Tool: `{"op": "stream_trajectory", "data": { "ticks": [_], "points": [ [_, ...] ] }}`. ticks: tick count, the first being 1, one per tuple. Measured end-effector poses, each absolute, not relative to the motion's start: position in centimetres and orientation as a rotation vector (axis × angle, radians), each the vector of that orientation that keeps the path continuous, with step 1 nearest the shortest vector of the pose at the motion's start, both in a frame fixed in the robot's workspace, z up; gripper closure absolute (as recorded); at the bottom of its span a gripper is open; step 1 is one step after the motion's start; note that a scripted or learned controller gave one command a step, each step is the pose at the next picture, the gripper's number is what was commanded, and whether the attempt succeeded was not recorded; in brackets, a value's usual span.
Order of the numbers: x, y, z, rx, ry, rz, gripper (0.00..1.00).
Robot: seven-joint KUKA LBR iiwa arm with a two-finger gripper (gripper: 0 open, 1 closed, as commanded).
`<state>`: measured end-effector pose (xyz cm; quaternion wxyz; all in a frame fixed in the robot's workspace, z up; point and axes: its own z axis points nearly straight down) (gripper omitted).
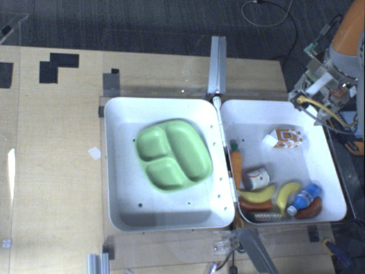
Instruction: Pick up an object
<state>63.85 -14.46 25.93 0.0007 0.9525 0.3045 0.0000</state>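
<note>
Crowded along the near wall of the right white bin (319, 153) lay two yellow bananas (258, 196), a blue-capped plastic bottle (302, 198), a dark red sausage-shaped piece (308, 209), a small labelled can (256, 178) and an orange carrot (235, 167). Farther back sat a small orange-and-white carton (285, 137). A green three-compartment plastic plate (174, 154) filled the left white bin (120, 153). Beyond the right bin's far corner hung the gripper (319, 96); its state could not be told.
</note>
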Motion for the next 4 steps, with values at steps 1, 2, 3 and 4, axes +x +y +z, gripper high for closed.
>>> {"op": "stream_trajectory", "data": {
  "ticks": [1,2,3,4],
  "points": [
    [64.0,-14.2,26.8,2.983,0.974,-0.001,1.0],
    [64.0,-11.6,19.9,3.003,0.924,-0.003,1.0],
    [59.5,-12.6,32.5,3.0,0.925,0.003,1.0],
    [58.7,-13.0,37.4,2.995,0.939,0.004,1.0]
  ]
}}
